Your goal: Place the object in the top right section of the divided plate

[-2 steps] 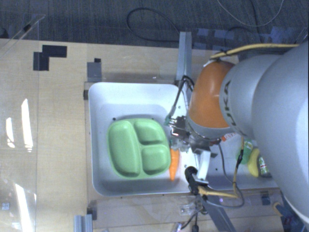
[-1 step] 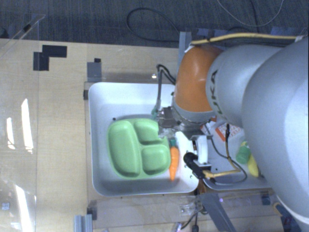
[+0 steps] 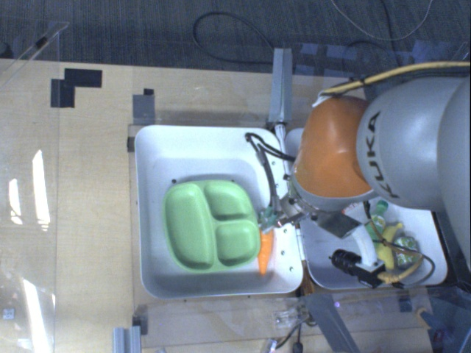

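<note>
A green plastic divided plate (image 3: pixel 202 224) with three sections lies in the left shallow white bin (image 3: pixel 158 175). An orange carrot-shaped object (image 3: pixel 264 251) lies on the bin floor just beside the plate's right edge (outside every section). The gripper (image 3: pixel 271 216) hangs at the carrot's upper end; whether it clasps anything cannot be told.

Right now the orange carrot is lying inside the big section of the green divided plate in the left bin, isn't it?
Not quite. The camera view shows the carrot lying on the white floor of the left bin, just off the right edge of the green divided plate, not inside any section. The gripper is right above its upper end.
</note>
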Tool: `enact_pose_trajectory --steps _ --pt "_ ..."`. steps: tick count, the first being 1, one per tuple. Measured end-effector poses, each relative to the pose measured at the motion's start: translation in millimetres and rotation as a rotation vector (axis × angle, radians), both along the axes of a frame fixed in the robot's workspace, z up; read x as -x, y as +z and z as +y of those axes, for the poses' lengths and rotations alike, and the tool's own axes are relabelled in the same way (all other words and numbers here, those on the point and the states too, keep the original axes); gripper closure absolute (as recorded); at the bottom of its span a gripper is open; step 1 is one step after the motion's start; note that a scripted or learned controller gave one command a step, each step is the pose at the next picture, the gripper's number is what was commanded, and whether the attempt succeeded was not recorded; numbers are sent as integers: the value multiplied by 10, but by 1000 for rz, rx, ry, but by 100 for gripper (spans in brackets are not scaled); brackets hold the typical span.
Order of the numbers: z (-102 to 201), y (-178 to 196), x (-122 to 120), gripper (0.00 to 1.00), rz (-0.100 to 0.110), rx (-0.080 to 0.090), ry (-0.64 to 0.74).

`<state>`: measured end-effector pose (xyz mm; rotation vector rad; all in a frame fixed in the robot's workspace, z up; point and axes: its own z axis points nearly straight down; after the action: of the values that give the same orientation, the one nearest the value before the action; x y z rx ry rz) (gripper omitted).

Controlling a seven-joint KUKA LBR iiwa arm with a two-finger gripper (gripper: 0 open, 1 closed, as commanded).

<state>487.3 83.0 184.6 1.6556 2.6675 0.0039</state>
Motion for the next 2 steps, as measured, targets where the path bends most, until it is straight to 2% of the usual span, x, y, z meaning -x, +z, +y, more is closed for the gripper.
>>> enact_pose_trajectory --steps 1,2 --pt "559 272 -366 100 -1 1 239" --pt "311 -23 0 100 -1 1 485"
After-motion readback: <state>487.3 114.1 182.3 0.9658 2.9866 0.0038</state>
